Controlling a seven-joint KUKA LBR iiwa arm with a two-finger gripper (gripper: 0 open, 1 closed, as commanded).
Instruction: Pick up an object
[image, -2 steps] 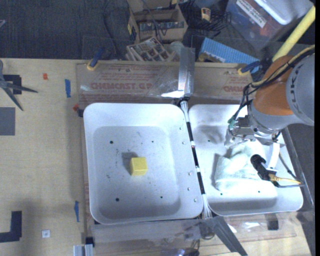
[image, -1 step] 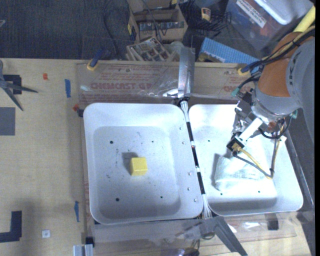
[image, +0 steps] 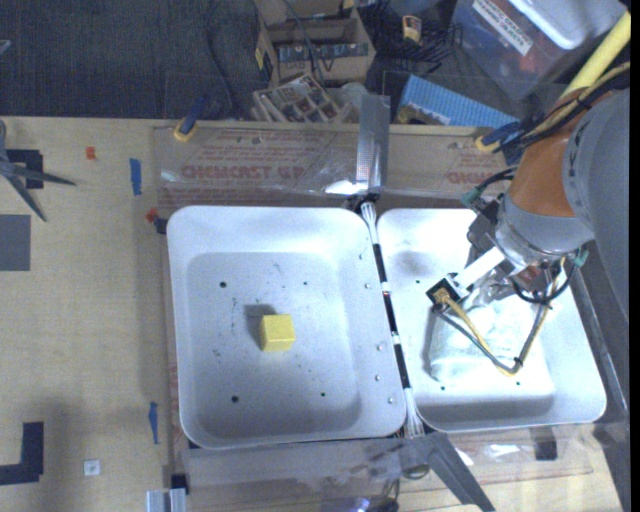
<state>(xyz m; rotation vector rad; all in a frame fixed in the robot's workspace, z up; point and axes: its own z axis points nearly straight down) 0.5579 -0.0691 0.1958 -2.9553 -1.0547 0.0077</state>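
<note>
A: Where does the arm (image: 575, 180) stand?

B: Over the right bin (image: 580, 405), wrist low, cables looped beneath it. The gripper (image: 470, 300) is somewhere under there, and I cannot tell its state.

A: And the object?

B: The yellow cube (image: 278, 332) sits in the left bin (image: 200, 240), left of centre, well apart from the arm.

A: What might fail?

B: The arm is in the wrong bin for that cube. If it closes here, I judge it grabs nothing. Crossing over, it has to clear the divider (image: 390, 310) between the bins; the hanging cables could snag on that rim.

A: Anything else nearby?

B: A taped cardboard strip (image: 260, 160) behind the bins. Nothing crowds the cube itself.
</note>
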